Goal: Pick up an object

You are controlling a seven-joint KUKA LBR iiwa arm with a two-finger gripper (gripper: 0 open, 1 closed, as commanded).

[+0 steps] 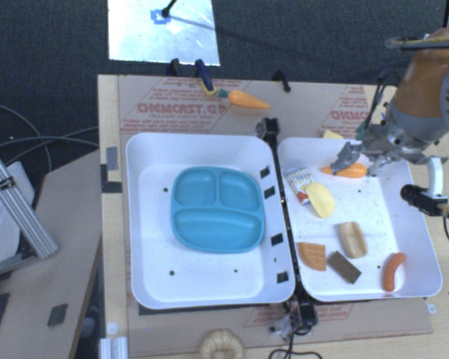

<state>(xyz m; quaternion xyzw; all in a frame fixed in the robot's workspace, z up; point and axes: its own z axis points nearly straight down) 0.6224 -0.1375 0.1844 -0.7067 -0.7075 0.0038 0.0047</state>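
Gripper (357,160) over orange toy (349,172) — fingertips indistinct

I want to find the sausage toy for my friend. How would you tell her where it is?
Look in the right-hand shallow white bin, then go to its near right corner. The small reddish-orange sausage-shaped toy lies there, apart from the rest. Its neighbours are a tan bread-like piece and a dark brown flat block; only the sausage is reddish with rounded ends.

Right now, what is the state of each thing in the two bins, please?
Blue divided plate: flat in left bin.
Orange carrot piece: lying at the gripper.
Yellow piece: lying flat.
Bread piece: lying flat.
Sausage: lying near right bin's corner.
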